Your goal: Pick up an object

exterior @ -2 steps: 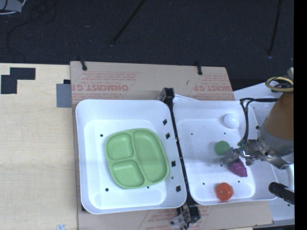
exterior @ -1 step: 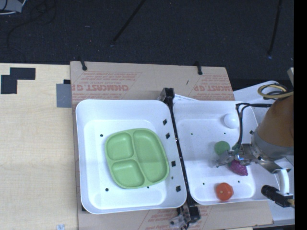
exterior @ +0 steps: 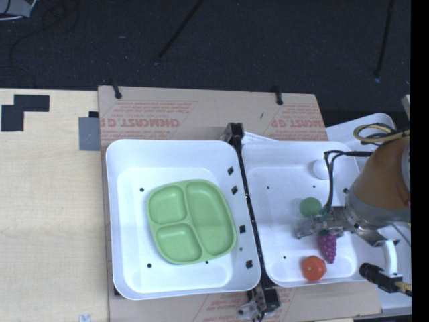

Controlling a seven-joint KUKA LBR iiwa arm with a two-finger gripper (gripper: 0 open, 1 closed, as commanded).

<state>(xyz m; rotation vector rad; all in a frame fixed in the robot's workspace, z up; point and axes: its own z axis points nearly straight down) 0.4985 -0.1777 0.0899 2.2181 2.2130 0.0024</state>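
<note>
The grey two-finger gripper (exterior: 315, 228) sits low in the white right-hand bin (exterior: 281, 173); whether its claw is apart, I cannot tell. The purple plastic grape bunch (exterior: 328, 245) lies just at its 4 o'clock, likely the target.

Green plate (exterior: 191, 221), orange ball (exterior: 313, 267), seemingly purple grapes (exterior: 328, 245).

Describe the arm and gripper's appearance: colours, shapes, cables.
The arm enters from the right as a rounded body with an orange band above a grey wrist. A thin black cable loops up beside it. The gripper is grey metal with two slim fingers.
</note>
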